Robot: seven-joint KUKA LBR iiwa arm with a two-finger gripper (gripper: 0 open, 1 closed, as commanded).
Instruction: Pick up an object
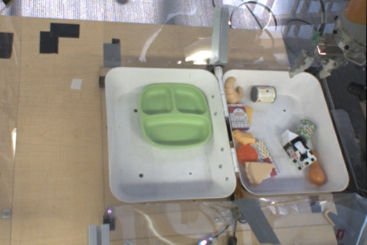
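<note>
End effector seen above right bin's far right corner; its grip cannot be told. Toy foods heaped in right bin: croissant, can, carton. Green tray placed in left bin.

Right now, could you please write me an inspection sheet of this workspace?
Surface: wooden bench bearing a left bin and a right bin.
Job's things: right bin holds a croissant, small can, cow-print carton, orange and cheese wedge.
Clutter: green divided plate in the left bin.
Grippers: claw above the right bin's far right corner, nothing visibly held.
Cables: loops behind the bins.
Surroundings: black tape marks on the bench.
</note>
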